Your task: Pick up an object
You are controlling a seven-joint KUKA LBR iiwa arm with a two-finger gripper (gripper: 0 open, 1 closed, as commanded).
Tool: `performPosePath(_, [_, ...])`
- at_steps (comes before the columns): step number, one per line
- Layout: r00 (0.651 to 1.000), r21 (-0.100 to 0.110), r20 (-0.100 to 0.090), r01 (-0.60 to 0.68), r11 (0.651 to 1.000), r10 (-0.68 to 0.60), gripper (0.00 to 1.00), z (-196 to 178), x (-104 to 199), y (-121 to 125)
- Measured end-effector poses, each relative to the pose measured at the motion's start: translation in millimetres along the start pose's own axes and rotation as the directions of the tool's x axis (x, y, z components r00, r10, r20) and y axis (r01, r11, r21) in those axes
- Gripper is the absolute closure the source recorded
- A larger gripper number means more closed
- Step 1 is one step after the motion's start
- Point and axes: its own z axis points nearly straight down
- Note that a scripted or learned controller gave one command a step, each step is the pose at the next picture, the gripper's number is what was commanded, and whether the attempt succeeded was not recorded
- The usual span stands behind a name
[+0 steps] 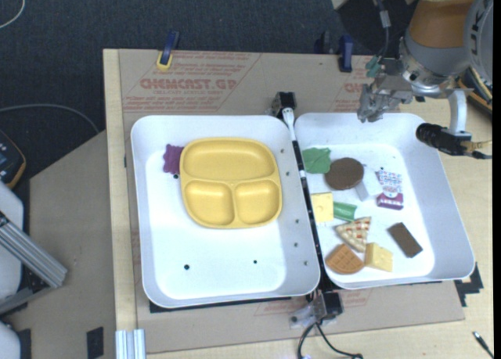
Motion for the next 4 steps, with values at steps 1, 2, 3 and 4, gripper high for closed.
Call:
performPosePath(1, [1.0,-0.001,-0.001,0.001,1.0,-0.001,1.0,-7,54,-3])
performPosePath(2, [1.0,0.002,0.001,-0.001,1.0,0.001,1.0,17,85,-5])
performPosePath(3, [1.0,0.001,0.002,-0.005,1.0,0.005,1.0,13,78,-9])
performPosePath(4, [1.0,0.0,0.001,-0.003,1.0,0.003,1.0,5,91,-16])
